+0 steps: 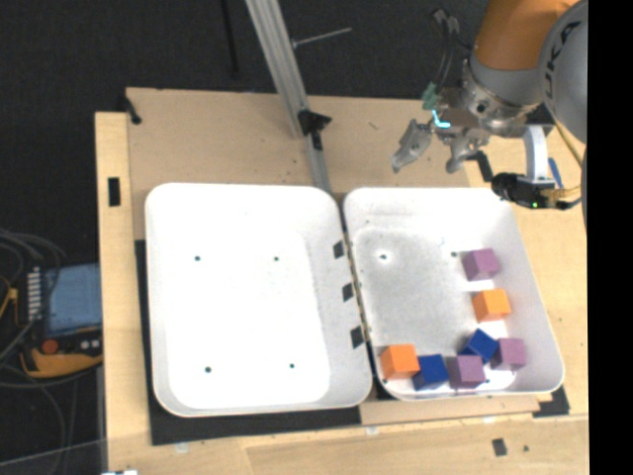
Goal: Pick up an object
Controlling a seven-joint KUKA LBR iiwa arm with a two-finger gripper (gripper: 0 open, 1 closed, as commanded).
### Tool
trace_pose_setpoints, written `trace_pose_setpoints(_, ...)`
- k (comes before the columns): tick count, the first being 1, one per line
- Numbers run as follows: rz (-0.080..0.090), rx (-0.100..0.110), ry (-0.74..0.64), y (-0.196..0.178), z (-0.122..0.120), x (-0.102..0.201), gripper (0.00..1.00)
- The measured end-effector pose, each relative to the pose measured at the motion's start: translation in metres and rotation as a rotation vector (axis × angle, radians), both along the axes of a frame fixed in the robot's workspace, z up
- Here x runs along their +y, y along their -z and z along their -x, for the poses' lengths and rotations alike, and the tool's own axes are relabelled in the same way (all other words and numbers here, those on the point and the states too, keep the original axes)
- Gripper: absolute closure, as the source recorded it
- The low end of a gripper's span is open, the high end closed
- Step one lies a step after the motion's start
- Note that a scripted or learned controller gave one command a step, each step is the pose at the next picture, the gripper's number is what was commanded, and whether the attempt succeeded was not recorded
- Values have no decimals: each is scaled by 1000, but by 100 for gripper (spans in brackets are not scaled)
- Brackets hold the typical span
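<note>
My gripper hangs above the far edge of the right bin, open, with nothing between its fingers. Several small blocks lie in that bin, well below the gripper in the view: a purple block, an orange block, a blue block, a purple block, a purple block, a blue block and an orange block.
The left bin lies beside the right one. A slanted metal pole rises behind the bins. Cables and a box sit off the bench at the left.
</note>
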State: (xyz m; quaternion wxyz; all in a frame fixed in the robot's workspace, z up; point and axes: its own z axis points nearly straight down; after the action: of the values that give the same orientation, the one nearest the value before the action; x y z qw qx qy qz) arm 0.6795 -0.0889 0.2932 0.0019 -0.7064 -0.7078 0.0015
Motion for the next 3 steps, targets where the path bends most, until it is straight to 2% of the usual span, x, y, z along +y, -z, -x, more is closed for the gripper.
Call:
trace_pose_setpoints(1,3,-5,-1,-4,-1,-1,0)
trace_pose_setpoints(3,3,-1,5,118,5,-8,0)
